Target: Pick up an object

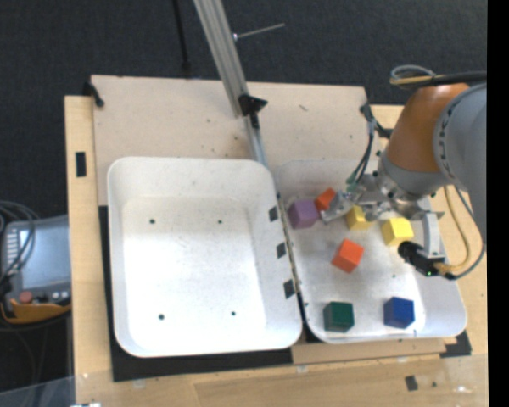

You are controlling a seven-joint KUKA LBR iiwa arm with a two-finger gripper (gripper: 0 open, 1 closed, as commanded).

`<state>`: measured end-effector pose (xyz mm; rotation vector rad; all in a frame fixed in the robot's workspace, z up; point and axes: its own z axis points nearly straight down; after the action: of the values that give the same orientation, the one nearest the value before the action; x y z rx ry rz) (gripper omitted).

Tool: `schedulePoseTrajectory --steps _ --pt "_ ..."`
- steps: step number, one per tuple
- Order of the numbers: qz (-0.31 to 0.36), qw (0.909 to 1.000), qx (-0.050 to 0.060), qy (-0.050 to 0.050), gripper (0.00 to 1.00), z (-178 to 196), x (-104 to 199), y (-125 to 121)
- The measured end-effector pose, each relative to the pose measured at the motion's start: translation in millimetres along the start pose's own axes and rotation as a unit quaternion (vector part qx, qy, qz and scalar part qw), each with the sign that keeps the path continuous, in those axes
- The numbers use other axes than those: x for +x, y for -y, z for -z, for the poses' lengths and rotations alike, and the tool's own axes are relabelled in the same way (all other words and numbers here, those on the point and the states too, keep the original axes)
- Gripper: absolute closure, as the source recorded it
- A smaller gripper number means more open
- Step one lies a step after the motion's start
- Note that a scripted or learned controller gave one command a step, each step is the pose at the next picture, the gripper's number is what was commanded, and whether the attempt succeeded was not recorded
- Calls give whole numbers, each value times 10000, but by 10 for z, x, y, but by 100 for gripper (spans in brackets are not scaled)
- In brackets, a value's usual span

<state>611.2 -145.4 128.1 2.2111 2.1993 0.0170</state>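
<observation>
Yellow cube [359, 219] sits right at claw [356, 208] in right bin [445, 312], at its far end; cannot tell whether claw grips it. Second yellow cube [397, 230] just beside, to right. Small orange cube [325, 199] and purple cube [303, 214] lie left of claw, larger orange cube [348, 255] below it. Green cube [339, 316], blue cube [399, 312] along near edge. Left bin [195, 253] rests on worktop [153, 117].
</observation>
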Motion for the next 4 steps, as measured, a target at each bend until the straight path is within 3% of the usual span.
schedulePoseTrajectory --steps 1,2,3,4 --pt "-29 10000 -31 13 100 102 -23 -14" --pt "2 10000 84 -30 100 696 -113 16" --pt "40 10000 77 -31 100 1343 -109 -34" --pt "58 9999 105 -38 100 1449 -116 -45"
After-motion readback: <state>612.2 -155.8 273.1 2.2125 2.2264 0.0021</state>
